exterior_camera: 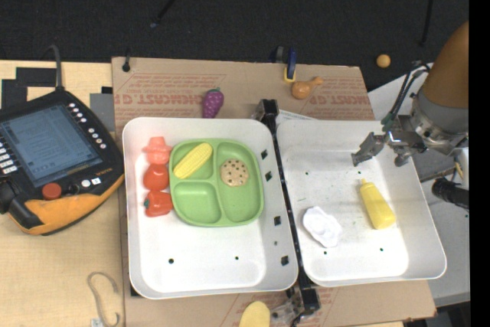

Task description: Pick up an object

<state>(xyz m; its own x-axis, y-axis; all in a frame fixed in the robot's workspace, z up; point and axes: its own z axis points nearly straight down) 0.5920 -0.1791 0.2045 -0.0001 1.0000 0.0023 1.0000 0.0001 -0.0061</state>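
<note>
In the right bin (pixel 413 256) lie a yellow bottle (pixel 377 205) and a crumpled white cloth (pixel 322 227). My gripper (pixel 382 151) hovers over the upper right part of that bin, above and just behind the yellow bottle, its two dark fingers spread open with nothing between them. The left bin (pixel 199 264) holds a green divided plate (pixel 237 210) with a yellow corn cob (pixel 191 159) and a cookie (pixel 234 173) on it, and red and pink toy pieces (pixel 156 178) beside the plate.
A teach pendant (pixel 50 157) lies left of the bins. Behind them on the cardboard sit a purple toy (pixel 212 102) and an orange toy (pixel 305 88). A yellow object (pixel 255 313) rests at the front edge. A metal hook (pixel 103 295) lies front left.
</note>
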